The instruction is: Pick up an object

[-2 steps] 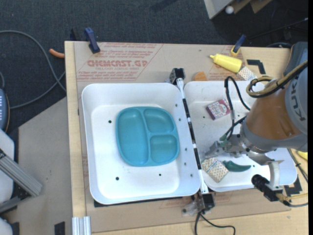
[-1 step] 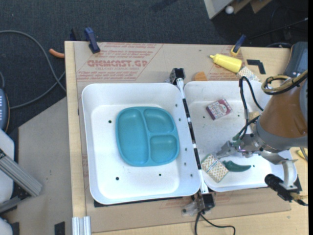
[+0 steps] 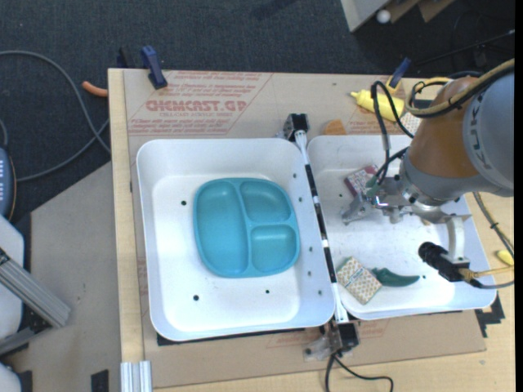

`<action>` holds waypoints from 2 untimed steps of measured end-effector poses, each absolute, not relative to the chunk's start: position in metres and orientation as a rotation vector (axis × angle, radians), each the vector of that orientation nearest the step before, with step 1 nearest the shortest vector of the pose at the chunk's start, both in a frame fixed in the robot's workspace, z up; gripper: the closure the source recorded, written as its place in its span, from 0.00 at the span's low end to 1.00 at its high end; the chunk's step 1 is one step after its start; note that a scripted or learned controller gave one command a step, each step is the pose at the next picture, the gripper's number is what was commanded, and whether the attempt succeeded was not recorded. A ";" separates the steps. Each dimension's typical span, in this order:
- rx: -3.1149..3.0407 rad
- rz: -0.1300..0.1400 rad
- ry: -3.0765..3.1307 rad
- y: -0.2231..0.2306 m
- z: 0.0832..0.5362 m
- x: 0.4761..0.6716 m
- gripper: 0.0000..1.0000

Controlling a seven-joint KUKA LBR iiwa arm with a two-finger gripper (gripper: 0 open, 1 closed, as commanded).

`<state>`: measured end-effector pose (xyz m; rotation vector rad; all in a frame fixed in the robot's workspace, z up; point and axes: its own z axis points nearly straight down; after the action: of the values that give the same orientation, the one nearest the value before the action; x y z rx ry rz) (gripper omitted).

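patterned block [image 3: 358, 280] near right bin [image 3: 409, 307] front edge | claw [image 3: 353, 211] mid-bin

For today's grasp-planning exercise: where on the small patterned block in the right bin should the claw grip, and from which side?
Grip the patterned block across its two flat opposite sides, coming straight down from above. It lies flat and turned diagonally, so rotate the claw to match. The green object touches its right corner, so avoid that edge.

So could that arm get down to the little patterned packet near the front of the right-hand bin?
Probably yes. The patterned packet lies uncovered on the right bin's floor, with a green object touching one side. The gripper hangs above the same bin, nothing between them.
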<state>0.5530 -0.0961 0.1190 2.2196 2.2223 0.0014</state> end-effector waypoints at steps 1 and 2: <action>2.219 0.000 2.222 -0.103 0.084 0.595 0.00; 2.219 0.000 2.223 -0.105 0.085 0.657 0.00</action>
<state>0.6571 -0.1050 0.0851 2.2188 2.2226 0.0002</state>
